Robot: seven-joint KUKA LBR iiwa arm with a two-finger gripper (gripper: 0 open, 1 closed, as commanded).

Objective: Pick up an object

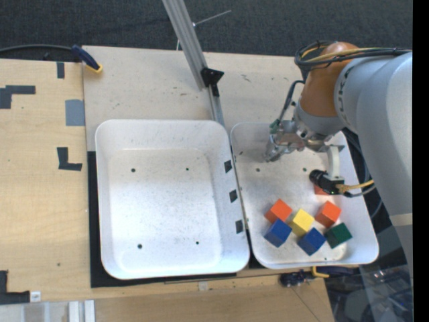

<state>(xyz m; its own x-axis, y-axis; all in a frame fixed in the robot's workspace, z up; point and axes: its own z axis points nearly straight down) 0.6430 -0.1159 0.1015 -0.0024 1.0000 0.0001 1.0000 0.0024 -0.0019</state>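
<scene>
The arm [375, 106] runs off the right edge, so most of its body is cut away, and its bulk covers the right bin's [258, 200] far right corner. The gripper [278, 149] is small and kinda blurry, can't tell how the jaws stand. A red thing [324, 188] sits half tucked behind a black cable end, shape unclear. The green block [339, 234] is partly hidden by the orange block [328, 214]. The counter [40, 180] gets cropped at the left edge.

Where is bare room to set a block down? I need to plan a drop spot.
The left bin has open floor inside its four walls. The right bin is crowded at its near end by the blocks; the gripper hangs over its far end.
</scene>
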